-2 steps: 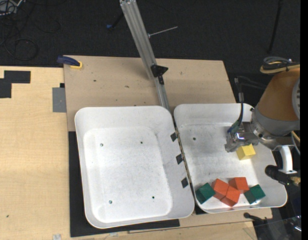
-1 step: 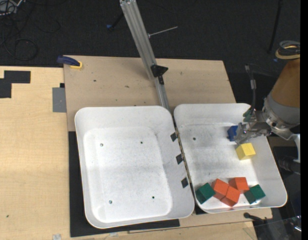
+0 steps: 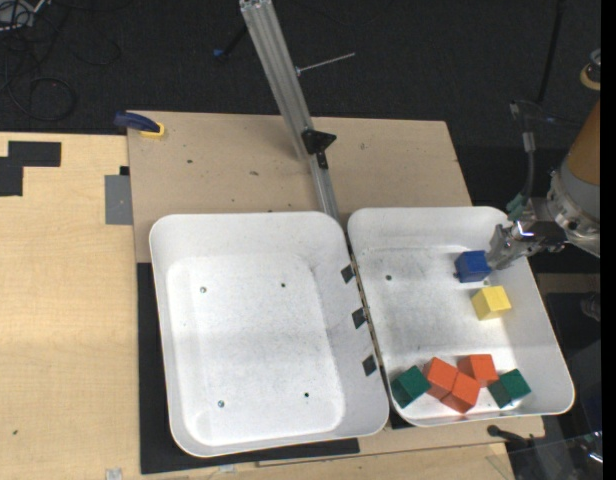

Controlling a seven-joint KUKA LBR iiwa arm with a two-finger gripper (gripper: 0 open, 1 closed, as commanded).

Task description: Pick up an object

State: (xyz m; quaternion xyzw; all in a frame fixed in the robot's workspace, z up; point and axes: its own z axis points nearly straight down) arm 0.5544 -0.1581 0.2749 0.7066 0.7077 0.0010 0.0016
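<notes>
Blue block (image 3: pixel 472 265) lies just left of the tool (image 3: pixel 505 245), whose finger state I cannot tell.

The counter (image 3: pixel 58 298) is pale wood with a raised panel (image 3: pixel 388 158) at the far middle. Two shallow white bins sit side by side on a dark mat (image 3: pixel 146 368): the left bin (image 3: pixel 168 243) and the right bin (image 3: pixel 408 223), their inner rims touching. A blue and yellow clamp (image 3: pixel 140 123) lies at the panel's far left corner. Black patches (image 3: pixel 23 163) and a grey patch (image 3: pixel 117 200) mark the left counter.
</notes>
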